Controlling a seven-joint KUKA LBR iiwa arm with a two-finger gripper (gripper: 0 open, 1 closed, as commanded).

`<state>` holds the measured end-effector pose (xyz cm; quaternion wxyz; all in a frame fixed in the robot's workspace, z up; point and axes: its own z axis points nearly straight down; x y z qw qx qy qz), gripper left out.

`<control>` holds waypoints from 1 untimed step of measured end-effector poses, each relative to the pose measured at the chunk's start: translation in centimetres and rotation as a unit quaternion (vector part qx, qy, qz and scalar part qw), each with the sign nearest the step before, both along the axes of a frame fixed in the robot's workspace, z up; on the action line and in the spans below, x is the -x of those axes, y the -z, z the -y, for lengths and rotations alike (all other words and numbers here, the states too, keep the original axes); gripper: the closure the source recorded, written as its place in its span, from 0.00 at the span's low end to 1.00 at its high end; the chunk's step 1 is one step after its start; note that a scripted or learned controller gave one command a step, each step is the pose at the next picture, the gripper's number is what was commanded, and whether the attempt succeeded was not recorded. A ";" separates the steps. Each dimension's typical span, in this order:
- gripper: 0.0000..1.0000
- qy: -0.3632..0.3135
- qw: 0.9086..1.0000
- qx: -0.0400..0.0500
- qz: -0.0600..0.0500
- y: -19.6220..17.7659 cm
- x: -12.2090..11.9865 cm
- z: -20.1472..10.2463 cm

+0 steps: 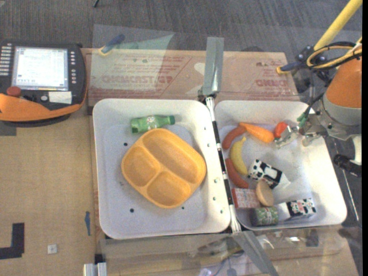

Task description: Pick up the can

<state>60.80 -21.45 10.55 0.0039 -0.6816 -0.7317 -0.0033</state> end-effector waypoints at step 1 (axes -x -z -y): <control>0.00 0.003 1.000 -0.006 -0.004 1.8 -5.1 -0.7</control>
